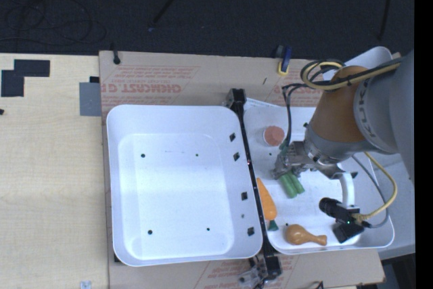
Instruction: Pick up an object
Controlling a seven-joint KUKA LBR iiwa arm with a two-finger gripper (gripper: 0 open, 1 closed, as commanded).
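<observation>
Two white bins sit side by side on a bench (47, 186), seen from above. In the right bin (380, 239), the arm's (352, 115) claw (287, 169) hangs just above a green piece (293, 185); its grip cannot be told. A carrot (266, 200), a tan gourd (303, 235) and a pink disc (273, 135) lie nearby.
</observation>
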